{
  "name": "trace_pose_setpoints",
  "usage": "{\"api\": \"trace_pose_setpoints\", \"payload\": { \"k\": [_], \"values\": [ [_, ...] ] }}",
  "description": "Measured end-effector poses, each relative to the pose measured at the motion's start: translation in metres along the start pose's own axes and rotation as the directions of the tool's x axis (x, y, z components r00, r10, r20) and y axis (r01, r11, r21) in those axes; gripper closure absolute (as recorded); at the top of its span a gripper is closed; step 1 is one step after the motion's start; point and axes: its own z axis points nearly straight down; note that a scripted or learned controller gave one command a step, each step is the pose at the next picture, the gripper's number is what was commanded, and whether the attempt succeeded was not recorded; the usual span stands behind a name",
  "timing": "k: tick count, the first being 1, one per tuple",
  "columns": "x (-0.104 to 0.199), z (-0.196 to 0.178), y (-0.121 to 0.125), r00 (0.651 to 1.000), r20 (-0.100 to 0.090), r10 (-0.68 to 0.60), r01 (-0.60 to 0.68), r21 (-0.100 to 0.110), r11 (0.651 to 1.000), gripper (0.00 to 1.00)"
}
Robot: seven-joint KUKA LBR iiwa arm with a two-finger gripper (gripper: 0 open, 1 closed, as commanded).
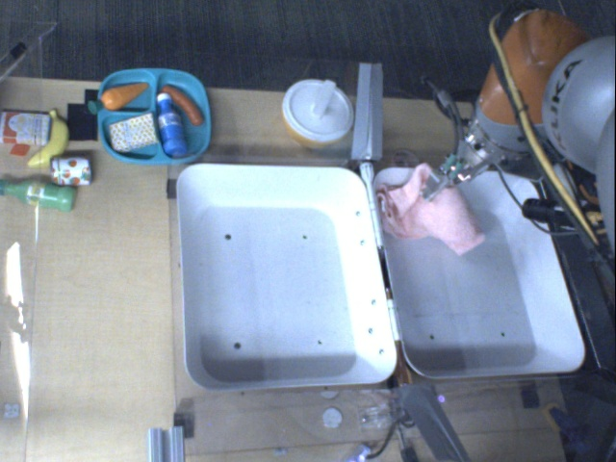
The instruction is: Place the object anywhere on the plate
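In the far left corner of the right bin [500, 345] lies a crumpled pink cloth [431, 217], one edge bunched up against the bin's left wall and the rest spread toward the middle. The pincer [452, 173] sits right at the cloth's far right edge, touching it or very nearly; from here I cannot tell how far apart its tips stand, nor whether any cloth is caught between them. The grey arm [577, 85] with its orange band [525, 56] comes in from the far right, with yellow and black cables [529, 123] looping along it.

The left bin [279, 277] stands just beside the right one, their walls nearly touching along a metal strip [366, 114] that runs away toward the far side of the table [96, 306].

On the table beyond the left bin, a blue divided plate [197, 104] holds an orange carrot-like piece [125, 95], a blue bottle [171, 123], a sausage-shaped piece [188, 107] and a patterned square [132, 133], each in its own section. To the right of the plate, near the metal strip, stands a white-lidded round tub [318, 112]. At the far left edge of the table sit a banana [50, 142], a small carton [24, 128], a little can [70, 170] and a green bottle [38, 194] lying on its side.
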Motion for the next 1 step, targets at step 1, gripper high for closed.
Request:
{"api": "trace_pose_setpoints", "payload": {
  "k": [1],
  "values": [
    [0.0024, -0.0623, 0.0015, 1.000, 0.001, -0.012, 0.012, -0.001, 1.000, 1.00]
  ]
}}
